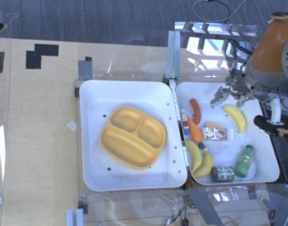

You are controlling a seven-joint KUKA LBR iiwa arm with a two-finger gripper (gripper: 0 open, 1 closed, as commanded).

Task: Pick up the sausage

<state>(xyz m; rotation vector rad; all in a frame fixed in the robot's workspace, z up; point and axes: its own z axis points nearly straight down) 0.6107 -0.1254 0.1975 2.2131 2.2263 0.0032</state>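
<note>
Claw [231,94] hovers over the upper part of the right bin [271,173], fingers spread wide, holding nothing. Sausage [196,110] lies in that bin's upper left, near the dividing wall, well apart from the claw. Its long axis runs nearly top-to-bottom in the camera view, lower end touching or almost touching the carrot [195,131]. Likely risks: the fingers straddle it lengthwise and slip off, or the descent nudges the carrot or catches the wall.
</note>
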